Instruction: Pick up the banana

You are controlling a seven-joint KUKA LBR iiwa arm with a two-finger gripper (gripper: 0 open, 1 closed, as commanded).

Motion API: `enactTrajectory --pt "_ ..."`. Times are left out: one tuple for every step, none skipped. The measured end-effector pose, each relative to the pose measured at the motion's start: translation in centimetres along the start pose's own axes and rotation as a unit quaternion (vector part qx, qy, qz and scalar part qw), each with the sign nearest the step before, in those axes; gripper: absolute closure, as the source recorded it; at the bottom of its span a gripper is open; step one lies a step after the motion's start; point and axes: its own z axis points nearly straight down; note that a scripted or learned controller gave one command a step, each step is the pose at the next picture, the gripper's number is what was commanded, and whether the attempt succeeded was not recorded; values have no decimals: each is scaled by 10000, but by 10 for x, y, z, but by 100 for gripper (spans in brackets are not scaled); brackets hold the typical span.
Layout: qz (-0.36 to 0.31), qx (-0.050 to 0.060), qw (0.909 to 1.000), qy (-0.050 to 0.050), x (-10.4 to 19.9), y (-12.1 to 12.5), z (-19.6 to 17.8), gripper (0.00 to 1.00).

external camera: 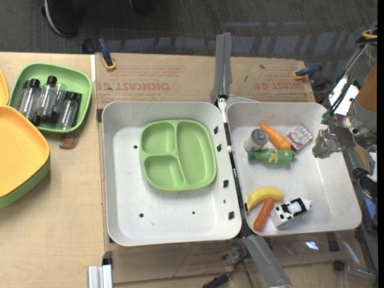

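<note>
— What do you see of the arm [365, 95]?
— I note a grey casing, an orange band above the wrist, and a grey metal gripper [324, 144].
— Any markings?
— I can read none.

green divided plate [178, 155], 2 carrots [275, 137], vials [48, 102]

two white bins [120, 221], one green divided plate [178, 155], one banana [265, 195], two carrots [275, 137], one green bottle [272, 156], one small can [258, 138], one pink packet [300, 137], and one black-and-white cow toy [292, 210].
</note>
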Motion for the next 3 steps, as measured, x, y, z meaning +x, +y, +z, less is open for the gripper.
enactTrajectory --pt "-1137 4 9935 5 -5 -61 10 100" --pt "-2121 -13 9773 -2 10 -16 -8 100" --pt "-3002 -9 9539 2 -37 -38 -20 100"
